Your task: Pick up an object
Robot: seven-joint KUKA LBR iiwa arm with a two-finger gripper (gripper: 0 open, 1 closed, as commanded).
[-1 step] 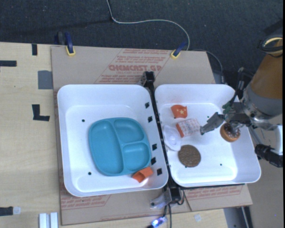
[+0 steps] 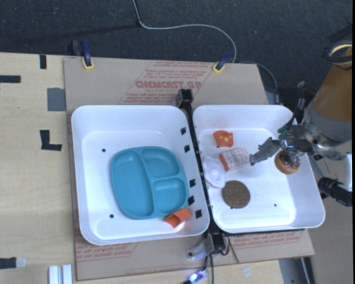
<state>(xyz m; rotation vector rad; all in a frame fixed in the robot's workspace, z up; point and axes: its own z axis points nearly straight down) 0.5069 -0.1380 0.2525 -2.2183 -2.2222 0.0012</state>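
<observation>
Sitting side by side on the surface (image 2: 23, 158), two white bins held the clutter. The left bin (image 2: 89, 135) carried a teal divided plate (image 2: 148, 181) and, just beside the plate's lower corner, a small orange piece (image 2: 177, 218). The right bin (image 2: 302, 212) held an orange packet (image 2: 223, 139), a pale wrapper with red print (image 2: 234, 158), a clear plastic piece (image 2: 213, 173), a brown round cookie (image 2: 235, 194) and a brown doughnut (image 2: 287, 162) near the right wall. The arm (image 2: 334, 108) reached in from the right, its hand (image 2: 272, 148) low over the right bin, dark fingers (image 2: 262, 152) pointing left toward the wrapper. Whether they were spread or pressed together could not be told. The doughnut lay just beside the hand, glazed brown, not visibly pinched.
</observation>
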